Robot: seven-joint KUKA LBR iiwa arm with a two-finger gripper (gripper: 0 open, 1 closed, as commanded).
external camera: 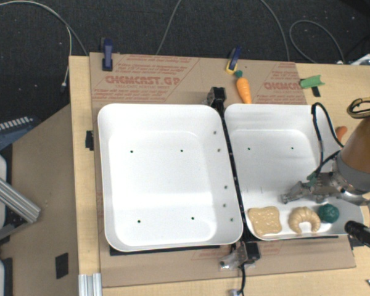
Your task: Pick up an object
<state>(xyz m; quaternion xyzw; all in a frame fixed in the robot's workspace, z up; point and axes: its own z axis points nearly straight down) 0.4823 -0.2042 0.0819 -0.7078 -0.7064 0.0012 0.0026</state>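
Note:
In the right bin [265, 128], along its near edge, lie a tan slice of toy bread [264, 220], a pale toy croissant [304, 219] and a small dark green ball [328, 213]. My gripper [294, 193] reaches in from the right, low over the bin floor, just above and left of the croissant. Its grey metal fingers point left and nothing shows between them. The arm's orange band [361, 143] rises at the right edge.
The left bin [166, 171] sits beside the right one on a cardboard sheet. A toy carrot [243, 90] lies on the cardboard behind the right bin. Clamps [107, 54] hold the board's far edge. A black cable [317, 128] runs along the arm.

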